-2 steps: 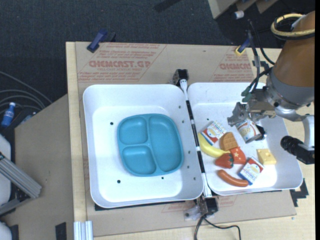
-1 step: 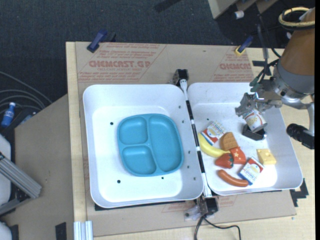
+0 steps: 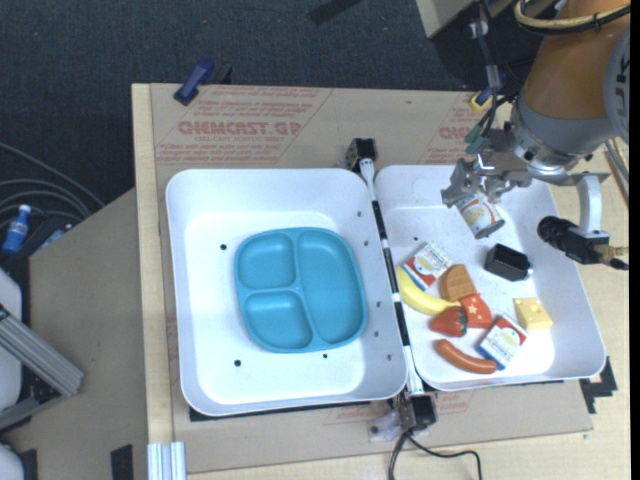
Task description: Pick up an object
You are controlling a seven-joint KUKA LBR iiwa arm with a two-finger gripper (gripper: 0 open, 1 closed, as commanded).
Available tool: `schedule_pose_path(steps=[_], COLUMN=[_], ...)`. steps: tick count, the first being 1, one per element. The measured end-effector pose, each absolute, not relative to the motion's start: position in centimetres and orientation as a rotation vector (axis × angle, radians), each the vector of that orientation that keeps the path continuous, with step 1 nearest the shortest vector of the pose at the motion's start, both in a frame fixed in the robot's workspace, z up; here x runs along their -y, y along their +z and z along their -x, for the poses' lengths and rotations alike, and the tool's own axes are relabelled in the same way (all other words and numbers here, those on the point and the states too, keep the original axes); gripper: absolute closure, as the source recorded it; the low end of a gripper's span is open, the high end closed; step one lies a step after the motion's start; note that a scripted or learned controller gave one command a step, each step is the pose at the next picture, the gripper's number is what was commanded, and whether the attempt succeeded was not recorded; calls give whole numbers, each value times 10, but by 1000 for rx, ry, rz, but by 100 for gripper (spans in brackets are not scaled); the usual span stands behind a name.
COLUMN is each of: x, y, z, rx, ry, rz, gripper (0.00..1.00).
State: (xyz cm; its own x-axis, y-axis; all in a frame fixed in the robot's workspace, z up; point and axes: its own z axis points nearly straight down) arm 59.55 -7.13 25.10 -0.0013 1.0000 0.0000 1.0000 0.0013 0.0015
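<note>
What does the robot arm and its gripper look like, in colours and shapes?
The arm is thick and rounded, with an orange band above a grey wrist section. The gripper is small, metallic grey, with thin cables running along it.

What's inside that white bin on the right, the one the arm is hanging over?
The right bin holds a banana, a sausage, a red pepper, a cheese wedge, a black block and small cartons. Whatever lies under the gripper is hidden.
</note>
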Motion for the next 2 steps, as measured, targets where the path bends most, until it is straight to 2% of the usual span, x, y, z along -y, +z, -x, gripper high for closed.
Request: schedule_pose_path(steps=[1, 2], x=[-9, 29], y=[236, 262], z=[-554, -500], rx=[-2225, -2222], ry=[-2, -3], rz=[-2222, -2225], gripper=[100, 100])
